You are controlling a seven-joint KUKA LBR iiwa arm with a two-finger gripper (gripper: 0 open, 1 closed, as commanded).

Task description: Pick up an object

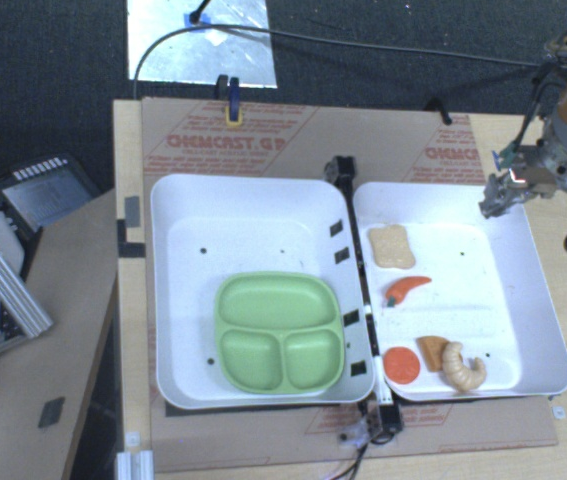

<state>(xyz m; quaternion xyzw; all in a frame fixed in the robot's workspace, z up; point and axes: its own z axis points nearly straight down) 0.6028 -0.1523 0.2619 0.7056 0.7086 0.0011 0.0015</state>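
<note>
A green three-compartment tray sits in my left bin, toward its near edge, the rest of that bin's white floor showing around it. Across the black divider, the right bin holds five small food pieces: a tan slice of bread lies nearest the far side, a red chili pepper rests just below it, and along the near edge a round red tomato slice, an orange wedge and a pale curled shrimp line up close together, the wedge and shrimp touching. At far right, my gripper hangs over the far right corner of the right bin, well apart from every piece; nothing is visible in it, and whether it is released or clenched I cannot tell at this angle.
</note>
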